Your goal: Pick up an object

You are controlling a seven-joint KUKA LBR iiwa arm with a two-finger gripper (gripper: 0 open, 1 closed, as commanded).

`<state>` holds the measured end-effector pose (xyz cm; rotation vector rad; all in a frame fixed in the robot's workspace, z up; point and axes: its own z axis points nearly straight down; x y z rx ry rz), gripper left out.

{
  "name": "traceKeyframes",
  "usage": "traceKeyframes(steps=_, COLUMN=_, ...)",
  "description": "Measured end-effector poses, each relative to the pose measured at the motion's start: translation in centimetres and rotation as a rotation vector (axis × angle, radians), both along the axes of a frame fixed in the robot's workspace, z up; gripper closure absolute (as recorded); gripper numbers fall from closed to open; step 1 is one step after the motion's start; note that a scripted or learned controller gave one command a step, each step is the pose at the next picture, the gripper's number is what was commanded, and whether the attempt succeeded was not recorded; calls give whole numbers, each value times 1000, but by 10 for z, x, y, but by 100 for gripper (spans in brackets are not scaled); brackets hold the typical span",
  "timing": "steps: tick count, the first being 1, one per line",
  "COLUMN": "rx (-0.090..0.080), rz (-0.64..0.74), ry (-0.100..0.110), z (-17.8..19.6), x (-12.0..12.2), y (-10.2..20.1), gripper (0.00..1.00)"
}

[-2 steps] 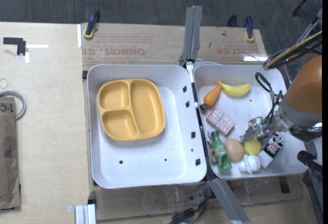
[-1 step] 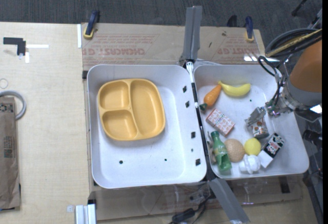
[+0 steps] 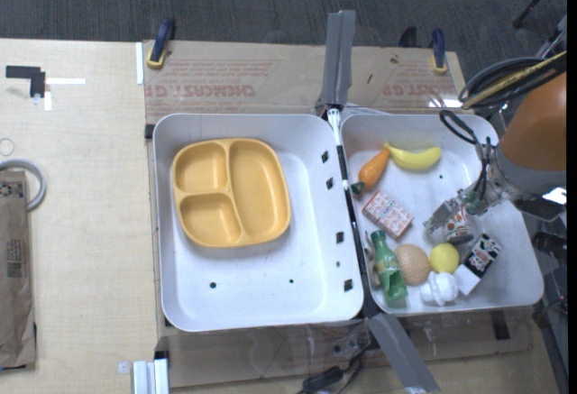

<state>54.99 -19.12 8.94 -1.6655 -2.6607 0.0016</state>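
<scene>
Camera view: the gripper (image 3: 455, 216) hung low in the right bin (image 3: 505, 297), its tip among the clutter; whether it was released or clenched could not be told. The step in hand appeared to be the descent for a grasp. A lemon (image 3: 444, 258) lay just below the tip, a black-and-white carton (image 3: 480, 256) beside it, a patterned box (image 3: 389, 214) to its left. The next move would call for a confirmed closure before lifting.

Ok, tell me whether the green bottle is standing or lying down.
Lying down: the green bottle rests lengthwise on the right bin's floor, beside the brown egg.
</scene>
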Motion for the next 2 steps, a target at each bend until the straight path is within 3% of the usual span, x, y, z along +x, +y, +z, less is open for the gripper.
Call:
traceKeyframes(steps=1, rx=0, rz=-4, ry=0, z=7, x=0, y=-1, gripper=100)
traceKeyframes(steps=2, rx=-2, rz=-90, ry=-1, z=96, x=60, y=84, gripper=100)
